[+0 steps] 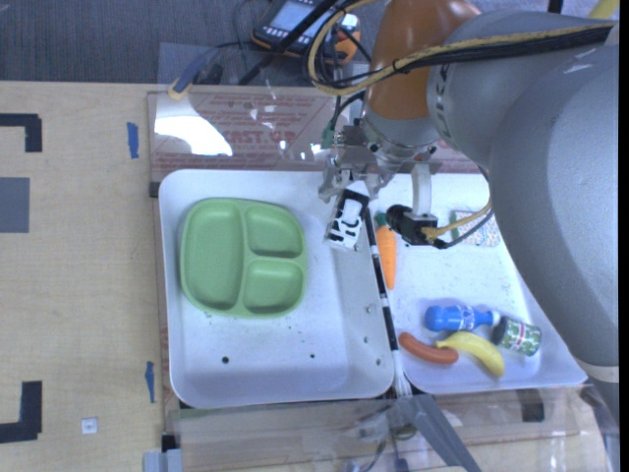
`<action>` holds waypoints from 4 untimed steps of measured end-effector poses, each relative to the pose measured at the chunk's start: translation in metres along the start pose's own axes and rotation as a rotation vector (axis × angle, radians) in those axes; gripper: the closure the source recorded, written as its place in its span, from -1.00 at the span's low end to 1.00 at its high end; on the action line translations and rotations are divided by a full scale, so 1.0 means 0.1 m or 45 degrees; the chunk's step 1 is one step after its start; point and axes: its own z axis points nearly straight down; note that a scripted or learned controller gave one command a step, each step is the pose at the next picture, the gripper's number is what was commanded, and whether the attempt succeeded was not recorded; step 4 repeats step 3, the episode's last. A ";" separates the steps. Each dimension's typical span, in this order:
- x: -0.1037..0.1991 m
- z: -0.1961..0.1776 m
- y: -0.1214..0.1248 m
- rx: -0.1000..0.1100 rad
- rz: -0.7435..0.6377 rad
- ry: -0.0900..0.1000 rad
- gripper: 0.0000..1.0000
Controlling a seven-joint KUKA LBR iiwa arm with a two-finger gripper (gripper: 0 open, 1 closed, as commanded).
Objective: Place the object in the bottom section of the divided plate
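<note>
A green divided plate (241,256) lies in the left bin, with one large section on its left and two smaller ones on its right. My gripper (345,216) hangs over the left bin's upper right part, just right of the plate and close to the wall between the bins. An orange carrot (387,255) lies just across that wall in the right bin, a little right of and below the gripper. I see nothing between the gripper and the plate.
Near the right bin's front lie a blue bottle (455,317), a yellow banana (476,350), a red sausage (428,351) and a green can (518,336). The grey arm covers the right bin's far corner. Cables and a device (291,18) sit behind the bins.
</note>
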 end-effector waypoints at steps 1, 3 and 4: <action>0.97 0.36 -0.68 0.002 -0.278 -0.001 1.00; 0.80 0.18 -0.70 -0.003 -0.433 -0.001 -1.00; 0.80 0.18 -0.70 -0.003 -0.433 -0.001 -1.00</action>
